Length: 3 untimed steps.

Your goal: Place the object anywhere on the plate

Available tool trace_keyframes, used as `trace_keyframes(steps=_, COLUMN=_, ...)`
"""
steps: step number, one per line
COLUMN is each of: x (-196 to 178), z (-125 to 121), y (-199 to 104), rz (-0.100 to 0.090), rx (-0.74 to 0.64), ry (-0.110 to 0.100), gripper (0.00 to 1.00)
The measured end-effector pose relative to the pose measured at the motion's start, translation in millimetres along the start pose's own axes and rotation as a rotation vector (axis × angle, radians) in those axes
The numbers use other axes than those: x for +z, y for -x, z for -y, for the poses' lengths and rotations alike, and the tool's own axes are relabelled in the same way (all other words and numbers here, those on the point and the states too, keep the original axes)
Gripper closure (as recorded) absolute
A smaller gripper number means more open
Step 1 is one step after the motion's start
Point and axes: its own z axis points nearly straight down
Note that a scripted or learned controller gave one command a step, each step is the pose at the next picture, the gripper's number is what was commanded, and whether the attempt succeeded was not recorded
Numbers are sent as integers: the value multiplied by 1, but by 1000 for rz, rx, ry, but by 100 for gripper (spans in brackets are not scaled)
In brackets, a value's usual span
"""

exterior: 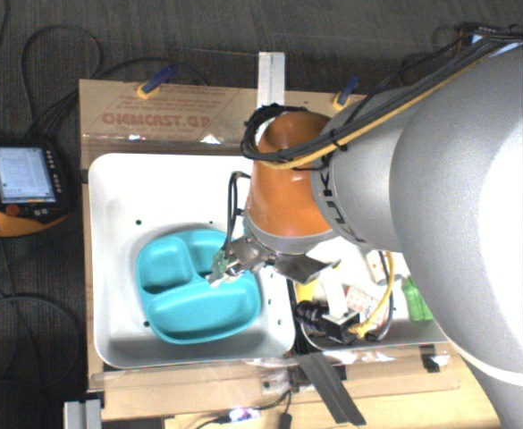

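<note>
The gripper (230, 266) hangs over the right edge of the turquoise divided plate (194, 307), which lies in the left white bin (109, 239). A small greenish object (219, 264) seems pinched at the fingertips, though how wide they stand I cannot tell. This looks like the placing step; the next move probably calls for lowering and letting go over the plate.

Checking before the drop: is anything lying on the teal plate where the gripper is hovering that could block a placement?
Nothing visible blocks it. The gripper sits at the right edge of the teal divided plate, whose visible compartments look bare. The arm hides the neighbouring bin.
</note>
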Motion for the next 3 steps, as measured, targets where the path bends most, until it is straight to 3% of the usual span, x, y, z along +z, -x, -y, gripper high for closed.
trace_keyframes(steps=1, x=-102, z=-32, y=51, rz=4, rx=17, ry=2, gripper=100)
trace_keyframes(steps=2, x=2, z=-3, y=-34, rz=-1, rx=174, ry=-3, gripper=100)
trace_keyframes(steps=3, x=2, z=-3, y=-34, rz=-1, rx=174, ry=-3, gripper=0)
